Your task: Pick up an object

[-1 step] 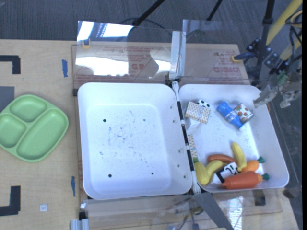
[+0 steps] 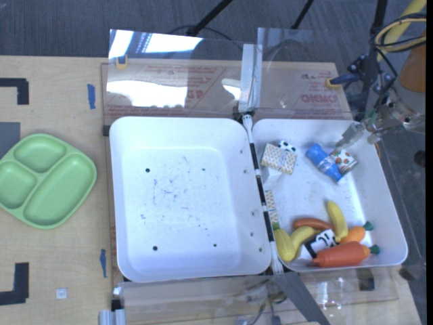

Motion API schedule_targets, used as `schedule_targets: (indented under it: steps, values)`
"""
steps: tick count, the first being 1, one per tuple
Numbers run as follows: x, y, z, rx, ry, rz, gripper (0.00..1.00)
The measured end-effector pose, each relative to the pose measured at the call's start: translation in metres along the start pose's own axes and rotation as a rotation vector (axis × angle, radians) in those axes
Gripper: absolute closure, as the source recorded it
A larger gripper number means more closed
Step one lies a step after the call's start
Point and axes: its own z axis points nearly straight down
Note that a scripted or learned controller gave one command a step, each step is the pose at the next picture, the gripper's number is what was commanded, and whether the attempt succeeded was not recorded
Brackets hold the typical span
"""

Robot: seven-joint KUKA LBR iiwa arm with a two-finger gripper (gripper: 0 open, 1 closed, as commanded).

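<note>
Nearest you, a carrot (image 2: 342,253) and bananas (image 2: 292,241) lie in the right bin (image 2: 389,195). Your gripper (image 2: 353,135) hangs just above the blue bottle (image 2: 325,162); its grip can't be told.

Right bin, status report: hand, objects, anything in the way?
Hand above bin's far edge, holding nothing. Blue bottle nearest. Toys piled near front.

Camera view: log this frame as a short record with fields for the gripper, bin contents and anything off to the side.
gripper: over the right bin's far right corner, nothing visibly held
right bin: blue bottle, checkered box, banana, carrot, other toy food
left bin: white, pen marks on floor
beside bins: green divided plate on the bench at left
</note>
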Motion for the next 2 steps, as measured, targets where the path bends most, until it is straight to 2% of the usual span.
schedule_targets:
  steps: [1, 2]
  values:
    - [0.009, 0.023, -0.115, 0.000, 0.000, 0.144, 0.00]
    - [0.022, 0.034, 0.013, 0.002, 0.002, 0.096, 0.00]
